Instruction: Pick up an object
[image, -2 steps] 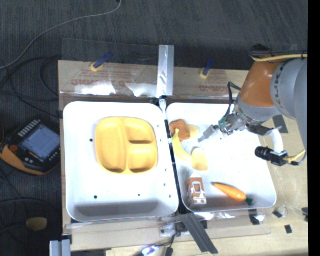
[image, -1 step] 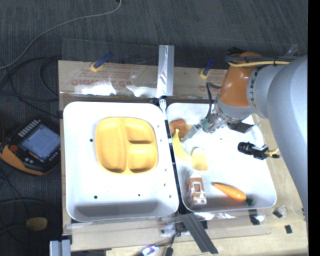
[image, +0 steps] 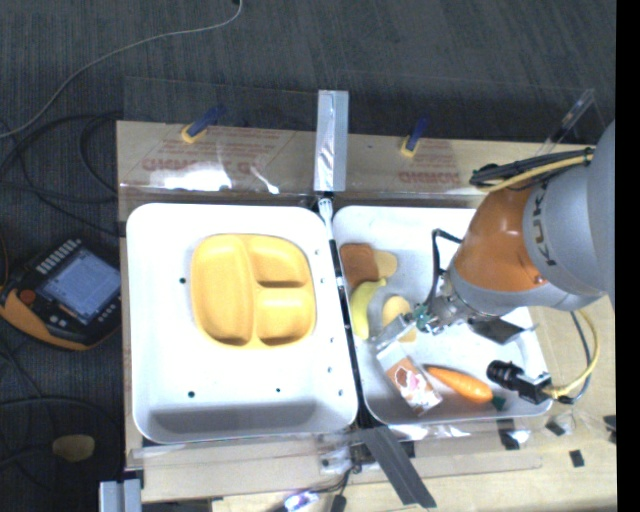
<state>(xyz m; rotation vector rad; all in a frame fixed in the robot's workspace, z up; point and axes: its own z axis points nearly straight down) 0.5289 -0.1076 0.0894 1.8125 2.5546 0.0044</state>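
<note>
My gripper (image: 393, 336) hangs low over the middle of the right bin (image: 520, 345), at the end of the grey arm with its orange band. It sits just below a pale yellow rounded piece (image: 396, 307) and right of a yellow banana-like piece (image: 361, 300). A brown bread-like piece (image: 358, 263) lies at the bin's far left corner. In front of the gripper lie a pink-and-white wrapped item (image: 409, 386) and an orange carrot (image: 460, 383). Nothing shows as held.
The left bin (image: 160, 390) holds a yellow divided tray (image: 253, 288). A raised divider (image: 342, 330) runs between the two bins. A handheld controller (image: 65, 290) lies on the floor at the left, off the bench.
</note>
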